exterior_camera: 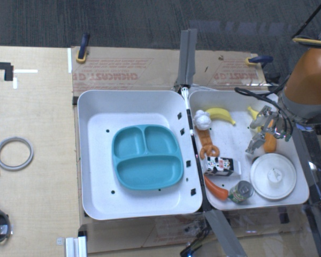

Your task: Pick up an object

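Gripper (267,134) hangs over the right bin (241,105), far-right side, arm coming in from the right. Small orange object (270,142) sits right at the fingertips, looks pinched btwn them, tho can't be 100% sure it's clear of the bin floor. Fingers only narrowly apart, closed abt the orange piece. White round lid (273,175) lies just below it, banana (221,114) off to the left. Orange piece's long axis runs roughly vertical in view, directly under the wrist.
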